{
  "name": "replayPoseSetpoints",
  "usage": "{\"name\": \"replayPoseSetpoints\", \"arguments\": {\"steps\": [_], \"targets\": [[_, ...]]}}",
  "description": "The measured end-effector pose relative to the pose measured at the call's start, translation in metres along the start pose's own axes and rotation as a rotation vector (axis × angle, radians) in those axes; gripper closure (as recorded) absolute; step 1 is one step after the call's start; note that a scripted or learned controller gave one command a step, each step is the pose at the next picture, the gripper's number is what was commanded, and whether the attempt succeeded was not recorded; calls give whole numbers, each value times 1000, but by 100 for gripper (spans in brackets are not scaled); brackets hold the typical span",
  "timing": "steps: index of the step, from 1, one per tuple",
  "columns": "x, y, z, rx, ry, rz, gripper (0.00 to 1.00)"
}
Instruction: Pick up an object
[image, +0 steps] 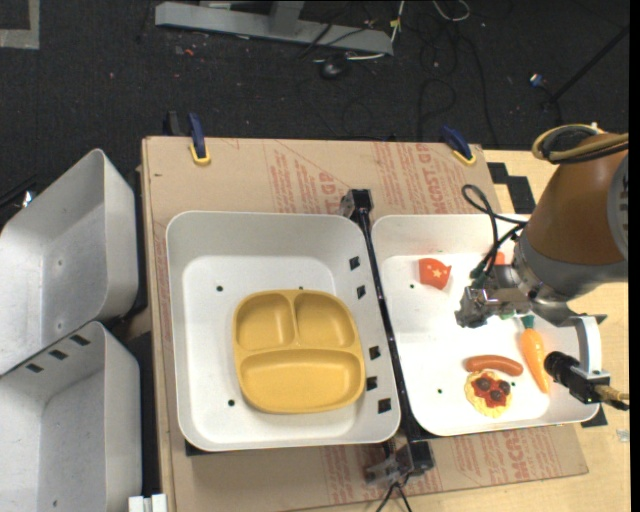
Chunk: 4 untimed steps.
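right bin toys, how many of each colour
red: 2, strawberry piece and sausage
orange: 1, carrot
yellow with red toppings: 1, pizza slice
total: 4

Right bin: red strawberry (434, 272), carrot (534, 357), sausage (494, 365), small pizza (489, 392), all lying flat.

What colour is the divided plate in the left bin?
Yellow. The divided plate shows plainly in the camera view.
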<state>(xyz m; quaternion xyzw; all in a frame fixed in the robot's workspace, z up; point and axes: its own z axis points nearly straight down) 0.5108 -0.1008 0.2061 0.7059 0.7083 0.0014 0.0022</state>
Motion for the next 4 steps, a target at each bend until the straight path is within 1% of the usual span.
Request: {"name": "replayPoseSetpoints", "arguments": {"steps": [1, 2, 3, 4], "targets": [[-1, -5, -60, 2, 0, 0, 100], [51, -4, -58, 5, 2, -4, 100], [102, 14, -60, 3, 1, -4, 100], [153, 14, -54, 6, 1, -1, 100]]}}
